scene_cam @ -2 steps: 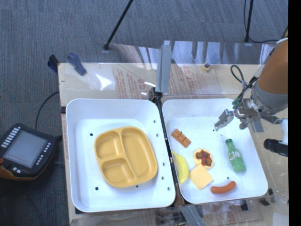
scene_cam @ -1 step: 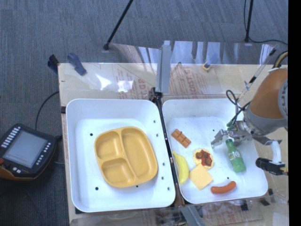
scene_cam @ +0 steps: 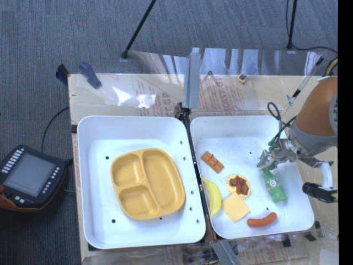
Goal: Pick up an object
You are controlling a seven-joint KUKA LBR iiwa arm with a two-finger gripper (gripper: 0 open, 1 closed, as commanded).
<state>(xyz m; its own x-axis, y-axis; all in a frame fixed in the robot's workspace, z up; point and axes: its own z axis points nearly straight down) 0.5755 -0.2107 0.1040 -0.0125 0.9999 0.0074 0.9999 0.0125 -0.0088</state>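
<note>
- Right bin [scene_cam: 220, 127]: the landmark for this legend; a shallow white bin, the right one of a side-by-side pair on the bench.
- Gripper [scene_cam: 270, 160]: poised over the right bin's right-hand part, at the end of the grey arm with its orange band [scene_cam: 317, 110], which enters from the right. Whether it is released or clenched cannot be told at this scale; nothing is seen between its tips.
- Green packet [scene_cam: 274, 185]: lies on the right bin's floor directly below the gripper, its upper end just beside the gripper's tips; contact cannot be judged.
- Small pizza [scene_cam: 239, 185]: a round toy piece near the middle of the right bin, left of the green packet.
- Brown waffle [scene_cam: 212, 162]: in the right bin's left part, above the pizza.
- Banana [scene_cam: 212, 196]: along the right bin's left wall, below the waffle.
- Cheese slice [scene_cam: 235, 207]: a yellow square just beside the banana, touching the pizza's lower edge.
- Sausage [scene_cam: 262, 220]: near the right bin's front wall, right of the cheese slice.
- Left bin [scene_cam: 94, 131]: adjoins the right bin's left wall.
- Yellow tray [scene_cam: 147, 184]: a three-compartment tray resting in the left bin.
</note>
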